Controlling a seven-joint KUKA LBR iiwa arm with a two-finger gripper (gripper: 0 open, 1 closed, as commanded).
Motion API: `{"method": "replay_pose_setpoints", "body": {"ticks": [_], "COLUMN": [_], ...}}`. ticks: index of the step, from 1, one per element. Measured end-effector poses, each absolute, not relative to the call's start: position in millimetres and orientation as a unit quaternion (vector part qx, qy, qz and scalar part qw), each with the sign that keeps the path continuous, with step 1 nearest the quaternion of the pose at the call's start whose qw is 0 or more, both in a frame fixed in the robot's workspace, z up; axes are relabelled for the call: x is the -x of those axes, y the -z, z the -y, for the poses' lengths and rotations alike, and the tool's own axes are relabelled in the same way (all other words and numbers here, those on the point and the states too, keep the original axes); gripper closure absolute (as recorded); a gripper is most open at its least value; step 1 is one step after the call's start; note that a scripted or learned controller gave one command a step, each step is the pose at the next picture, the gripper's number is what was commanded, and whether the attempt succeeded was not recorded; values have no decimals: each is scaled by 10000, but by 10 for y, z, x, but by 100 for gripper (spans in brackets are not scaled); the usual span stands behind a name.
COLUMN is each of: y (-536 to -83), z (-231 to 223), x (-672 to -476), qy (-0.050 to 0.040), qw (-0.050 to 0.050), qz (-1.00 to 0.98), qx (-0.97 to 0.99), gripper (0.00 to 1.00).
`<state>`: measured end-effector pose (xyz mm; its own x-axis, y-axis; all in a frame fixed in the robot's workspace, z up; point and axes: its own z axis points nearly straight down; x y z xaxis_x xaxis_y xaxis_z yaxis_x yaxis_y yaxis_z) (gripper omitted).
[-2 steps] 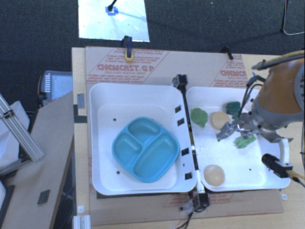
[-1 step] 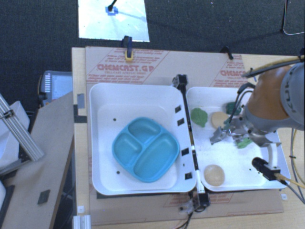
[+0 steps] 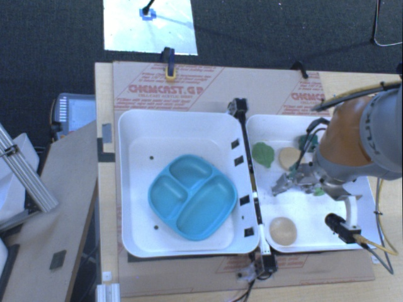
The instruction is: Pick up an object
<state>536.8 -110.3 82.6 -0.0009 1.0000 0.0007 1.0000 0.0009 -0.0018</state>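
Note:
In the right bin (image 3: pixel 264 200) lie a green leaf-like piece (image 3: pixel 262 154), a pale tan piece (image 3: pixel 288 157) beside it, and a round tan piece (image 3: pixel 283 230) near the front wall. My gripper (image 3: pixel 282 185) reaches in from the right and sits low over the bin's middle, between the two tan pieces and below the green one. Nothing can be seen between its tips. A small teal thing (image 3: pixel 308 143) peeks out beside the wrist, partly hidden by the arm.
The left bin (image 3: pixel 135 137) holds a blue divided plate (image 3: pixel 192 196). A black-clipped divider (image 3: pixel 247 168) runs between the bins. The grey and orange arm (image 3: pixel 359 137) covers the right bin's right side.

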Motion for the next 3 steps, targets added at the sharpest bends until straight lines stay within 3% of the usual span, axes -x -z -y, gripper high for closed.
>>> {"method": "replay_pose_setpoints", "body": {"ticks": [1,3], "y": [-953,-2126], "z": [1105,1104], "x": [-5383,-5261], "qy": [11,20], "qw": [-10,-30], "qz": [7074,7083], "qx": [7068,7059], "gripper": [100,100]}}
